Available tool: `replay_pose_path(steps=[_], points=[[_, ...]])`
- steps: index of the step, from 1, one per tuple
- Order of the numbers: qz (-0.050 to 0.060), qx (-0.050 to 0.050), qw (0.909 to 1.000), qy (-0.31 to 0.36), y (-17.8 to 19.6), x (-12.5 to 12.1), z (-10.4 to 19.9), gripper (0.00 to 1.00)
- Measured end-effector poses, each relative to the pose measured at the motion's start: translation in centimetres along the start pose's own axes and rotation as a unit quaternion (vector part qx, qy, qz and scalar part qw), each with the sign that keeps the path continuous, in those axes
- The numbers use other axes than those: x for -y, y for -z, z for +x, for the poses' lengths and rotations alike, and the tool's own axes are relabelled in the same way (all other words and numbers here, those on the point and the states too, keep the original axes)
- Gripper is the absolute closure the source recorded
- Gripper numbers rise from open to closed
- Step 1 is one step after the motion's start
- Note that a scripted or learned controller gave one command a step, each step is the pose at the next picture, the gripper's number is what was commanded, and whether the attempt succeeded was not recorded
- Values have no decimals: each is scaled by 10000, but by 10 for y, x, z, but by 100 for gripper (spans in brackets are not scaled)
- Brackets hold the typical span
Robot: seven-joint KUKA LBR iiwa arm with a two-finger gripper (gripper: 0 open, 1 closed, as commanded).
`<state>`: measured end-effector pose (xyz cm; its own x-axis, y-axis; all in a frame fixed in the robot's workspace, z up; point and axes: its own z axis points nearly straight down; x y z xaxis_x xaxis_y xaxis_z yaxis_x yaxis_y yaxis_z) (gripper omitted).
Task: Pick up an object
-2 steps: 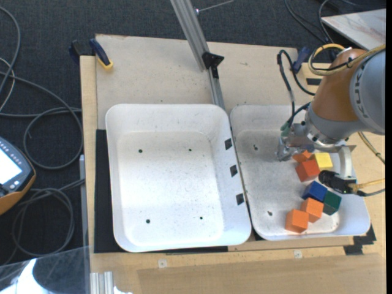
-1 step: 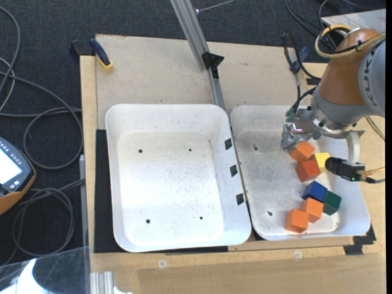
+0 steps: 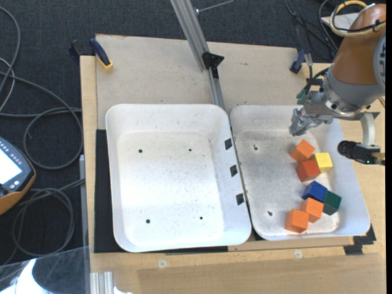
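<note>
Over the right-hand shallow white plastic bin (image 3: 263, 164), the grey two-finger gripper (image 3: 300, 126) hangs just above and beside the topmost small orange block (image 3: 302, 150), likely lined up for a grasp, though how far it is parted and whether it grips anything cannot be told. Beyond lie a reddish-orange block (image 3: 307, 169), yellow block (image 3: 323, 160), blue block (image 3: 316, 190), green block (image 3: 332, 201) and two more orange blocks (image 3: 305, 214), clustered along that bin's right side. Both bins rest on a pale wooden bench (image 3: 153, 72) over dark carpet strewn with cables (image 3: 37, 103).
</note>
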<state>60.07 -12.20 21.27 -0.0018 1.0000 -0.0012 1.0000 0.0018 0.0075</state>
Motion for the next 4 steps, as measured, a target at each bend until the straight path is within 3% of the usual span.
replay_pose_path(steps=[1, 4], points=[[-3, 0, 10000, 2, 53, -2, 0, 100], [48, -20, 10000, 21, 39, 9, 150, 100]])
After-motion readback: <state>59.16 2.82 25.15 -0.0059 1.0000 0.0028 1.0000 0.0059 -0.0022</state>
